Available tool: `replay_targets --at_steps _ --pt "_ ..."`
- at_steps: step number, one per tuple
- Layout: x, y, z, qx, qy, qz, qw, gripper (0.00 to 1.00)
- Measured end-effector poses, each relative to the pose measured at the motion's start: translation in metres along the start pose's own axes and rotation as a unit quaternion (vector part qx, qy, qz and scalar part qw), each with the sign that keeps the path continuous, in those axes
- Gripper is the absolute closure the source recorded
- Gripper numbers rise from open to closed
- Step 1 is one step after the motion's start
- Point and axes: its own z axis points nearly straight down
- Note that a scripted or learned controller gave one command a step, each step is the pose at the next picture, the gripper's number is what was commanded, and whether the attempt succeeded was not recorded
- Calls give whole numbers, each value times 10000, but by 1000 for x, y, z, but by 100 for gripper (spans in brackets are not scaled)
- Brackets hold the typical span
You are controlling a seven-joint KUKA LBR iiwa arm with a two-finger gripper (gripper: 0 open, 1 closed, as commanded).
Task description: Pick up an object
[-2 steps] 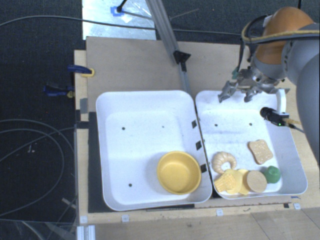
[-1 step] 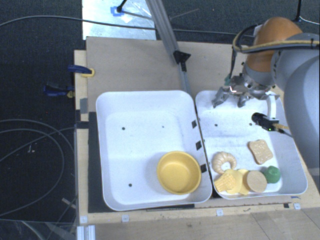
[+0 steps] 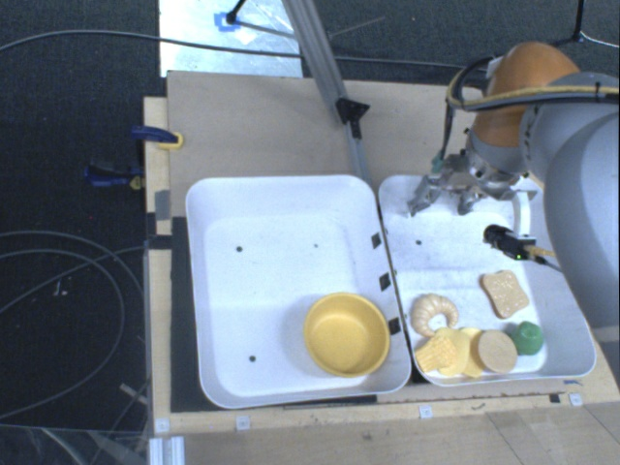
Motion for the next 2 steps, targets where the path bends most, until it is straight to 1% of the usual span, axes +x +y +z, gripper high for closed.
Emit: replay_targets --at_steps 1,2 --pt "-2 0 -11 -8 -22 -7 10000 100" --pt "3 -5 -59 -109 -7 20 9999 100"
